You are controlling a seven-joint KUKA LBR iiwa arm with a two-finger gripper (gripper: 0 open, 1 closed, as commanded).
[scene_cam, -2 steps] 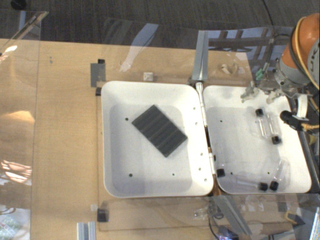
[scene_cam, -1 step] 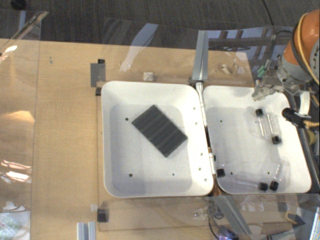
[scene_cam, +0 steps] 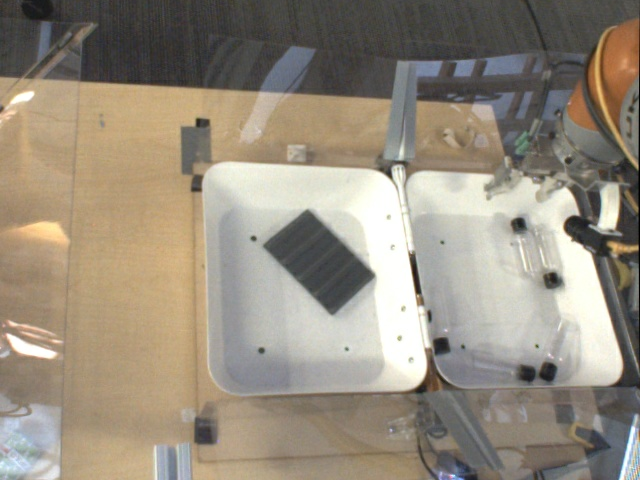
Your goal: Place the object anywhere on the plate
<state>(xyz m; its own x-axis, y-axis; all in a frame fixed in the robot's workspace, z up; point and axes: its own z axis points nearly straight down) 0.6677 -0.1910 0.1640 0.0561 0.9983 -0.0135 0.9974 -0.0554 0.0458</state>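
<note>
A dark grey ribbed plate (scene_cam: 319,261) lies flat and turned at an angle in the middle of the left bin (scene_cam: 230,368). In the right bin (scene_cam: 470,198) lie clear plastic tubes with black caps. One tube (scene_cam: 534,252) is near the back right, another tube (scene_cam: 478,354) lies along the front wall, and a third tube (scene_cam: 556,350) sits at the front right corner. My gripper (scene_cam: 522,186) hangs over the back right of the right bin, a little behind the nearest tube. It stands open with nothing between its fingers.
A metal divider post (scene_cam: 402,118) rises behind the gap between the bins. A small black bracket (scene_cam: 197,148) stands at the left bin's back left corner. Clear plastic sheeting covers the wooden bench (scene_cam: 110,268) on the left.
</note>
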